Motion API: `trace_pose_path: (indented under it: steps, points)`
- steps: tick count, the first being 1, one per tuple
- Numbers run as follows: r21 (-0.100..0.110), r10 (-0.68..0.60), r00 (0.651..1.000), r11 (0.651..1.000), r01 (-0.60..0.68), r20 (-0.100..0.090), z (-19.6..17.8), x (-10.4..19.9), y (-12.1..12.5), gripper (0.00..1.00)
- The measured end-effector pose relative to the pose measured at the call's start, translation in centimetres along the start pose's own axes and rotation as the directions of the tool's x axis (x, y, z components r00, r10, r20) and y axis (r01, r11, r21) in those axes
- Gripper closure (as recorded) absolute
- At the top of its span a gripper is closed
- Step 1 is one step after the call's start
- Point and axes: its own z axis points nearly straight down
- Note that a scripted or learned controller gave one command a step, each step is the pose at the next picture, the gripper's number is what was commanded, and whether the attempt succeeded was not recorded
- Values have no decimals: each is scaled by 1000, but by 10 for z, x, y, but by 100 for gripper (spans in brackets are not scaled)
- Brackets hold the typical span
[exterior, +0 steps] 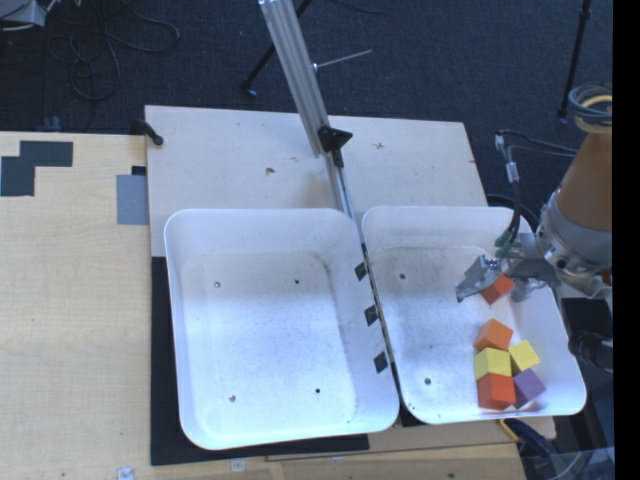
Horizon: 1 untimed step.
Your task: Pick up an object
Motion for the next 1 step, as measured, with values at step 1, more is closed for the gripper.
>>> trace_pose_path:
  steps: [1]
  points:
    - [8, -4, 1000, 1000, 4, 0, 58, -40, 10, 0]
